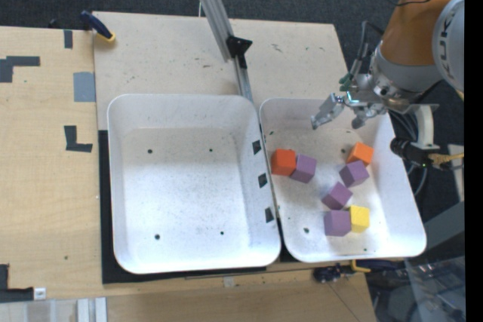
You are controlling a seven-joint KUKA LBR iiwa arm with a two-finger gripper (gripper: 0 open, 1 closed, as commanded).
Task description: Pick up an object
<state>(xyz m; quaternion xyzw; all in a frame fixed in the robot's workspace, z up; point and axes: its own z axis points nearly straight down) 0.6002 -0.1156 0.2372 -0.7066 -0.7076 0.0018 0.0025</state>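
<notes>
Seven small blocks were noted in the right bin (392,234): an orange block (284,161) touching a purple block (305,168) toward the left side, a second orange block (361,154) just above another purple one (354,173), a further purple block (337,196) near the middle, and a purple block (337,222) pressed against a yellow block (360,219) at the near side. The gripper (341,111) was seen over the far end of that bin, apart from every block and with nothing between its fingers; they appeared spread, so it was taken as released. No grasp was judged to have begun. For a clean pick, the lone purple block near the middle was judged the best target, since its sides stood free; the touching pairs would likely be nudged together. A straight descent with the fingers straddling one block only was advised. The fingertips were small and blurred, and their height above the bin floor could not be judged. The left bin (121,117) was also recorded.
</notes>
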